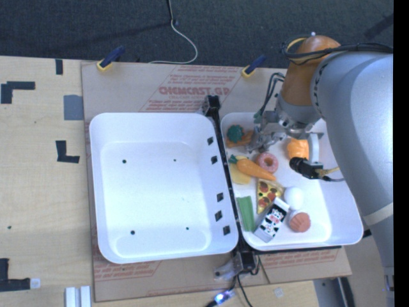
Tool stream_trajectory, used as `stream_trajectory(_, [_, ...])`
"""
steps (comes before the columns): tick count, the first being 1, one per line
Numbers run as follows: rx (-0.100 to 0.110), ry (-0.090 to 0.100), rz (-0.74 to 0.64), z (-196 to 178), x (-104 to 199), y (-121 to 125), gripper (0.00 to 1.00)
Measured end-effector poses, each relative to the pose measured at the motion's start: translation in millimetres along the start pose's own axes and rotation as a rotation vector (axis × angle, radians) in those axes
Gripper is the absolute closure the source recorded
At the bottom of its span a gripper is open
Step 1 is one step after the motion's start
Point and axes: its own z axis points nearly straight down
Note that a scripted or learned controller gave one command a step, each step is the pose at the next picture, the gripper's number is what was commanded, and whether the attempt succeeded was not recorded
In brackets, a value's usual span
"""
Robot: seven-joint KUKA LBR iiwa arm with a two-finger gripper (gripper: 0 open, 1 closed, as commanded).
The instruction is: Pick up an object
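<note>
Where the gripper [265,138] hangs (grip unclear), a pink donut [267,163] lies — ring-shaped.

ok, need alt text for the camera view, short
A grey KUKA arm reaches in from the right, its gripper low over the right bin among toy food: a carrot, pink donut, pizza slice, green ball and white egg. The left bin sits beside it.
</note>
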Motion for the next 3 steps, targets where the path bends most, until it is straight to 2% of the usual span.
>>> stream_trajectory(1, [-0.005,0.001,-0.001,-0.3,1.6,1.2,0.00])
stream_trajectory(2, [-0.027,0.006,0.001,7.1,-57.8,6.1,0.00])
stream_trajectory(3, [-0.035,-0.011,-0.002,3.2,-2.1,7.3,0.00])
